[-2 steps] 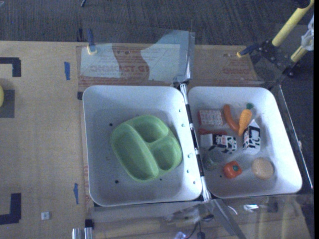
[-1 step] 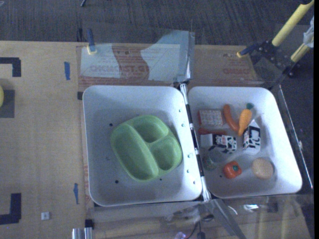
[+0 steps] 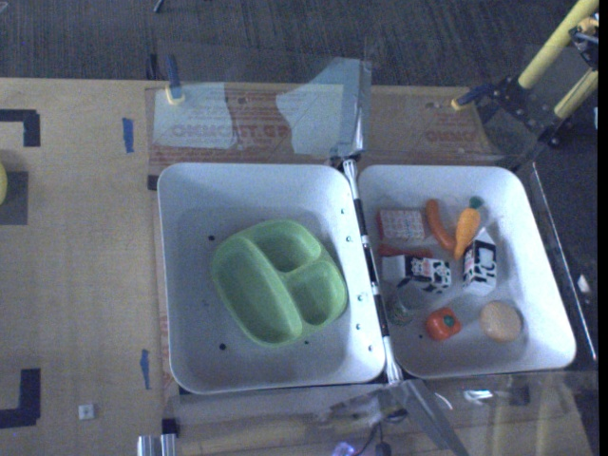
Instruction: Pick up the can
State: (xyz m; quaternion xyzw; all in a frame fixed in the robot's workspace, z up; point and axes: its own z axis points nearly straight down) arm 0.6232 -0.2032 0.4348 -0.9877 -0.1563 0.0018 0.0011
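The small, dull grey-green metal can sat in the view's right-hand shallow white bin, near its left wall, just beside a red tomato-shaped toy. It seemed upright, round end up.

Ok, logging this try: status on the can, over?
Can in right bin, by the divider wall, ungripped. Tomato and cow-print carton crowd it.

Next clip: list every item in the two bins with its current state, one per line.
Green divided plate: flat in the left bin, compartments bare.
Can: in the right bin, near the divider; too small to tell if upright.
Carrot: lying down.
Tomato: resting on the bin floor.
Round tan piece: lying flat.
Cow-patterned cartons: one lying, one standing.
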